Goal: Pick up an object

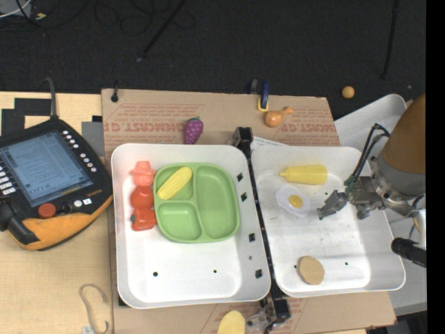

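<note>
My gripper (333, 207) hangs low over the right bin (348, 256), reaching in from the right. Just left of it lies a toy fried egg (295, 202), white with a yellow yolk, very close to the gripper tip. A yellow oblong toy (304, 175) lies behind the egg. Near the bin's front rests a brown oval piece (311, 270). Nothing shows in the gripper's hold.
The left bin (181, 277) holds a green divided plate (208, 214) with a corn cob (174, 181), and red and pink toys (142, 197) beside it. Purple grapes (193, 129) and an orange toy (276, 117) lie on the cardboard behind. A teach pendant (49, 179) sits at the left.
</note>
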### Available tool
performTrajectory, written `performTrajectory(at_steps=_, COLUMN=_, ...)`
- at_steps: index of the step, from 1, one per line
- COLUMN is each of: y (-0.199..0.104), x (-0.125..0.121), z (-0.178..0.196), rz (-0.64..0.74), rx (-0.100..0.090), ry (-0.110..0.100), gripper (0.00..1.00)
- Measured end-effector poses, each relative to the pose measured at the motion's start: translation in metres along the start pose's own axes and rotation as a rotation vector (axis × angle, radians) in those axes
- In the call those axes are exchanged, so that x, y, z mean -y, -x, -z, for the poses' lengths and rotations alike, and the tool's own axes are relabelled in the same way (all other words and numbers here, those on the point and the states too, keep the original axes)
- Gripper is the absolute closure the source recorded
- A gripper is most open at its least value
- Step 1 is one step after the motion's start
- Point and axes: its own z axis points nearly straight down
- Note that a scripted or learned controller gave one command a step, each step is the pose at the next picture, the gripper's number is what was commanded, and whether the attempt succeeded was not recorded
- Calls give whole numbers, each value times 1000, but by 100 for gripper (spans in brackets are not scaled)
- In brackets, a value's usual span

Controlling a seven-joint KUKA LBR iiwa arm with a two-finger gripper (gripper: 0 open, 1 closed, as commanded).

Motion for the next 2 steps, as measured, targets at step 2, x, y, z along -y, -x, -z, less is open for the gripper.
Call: performTrajectory(at_steps=2, y=-3, x=-5, z=-37, rz=4, rx=1, ry=8, gripper=0)
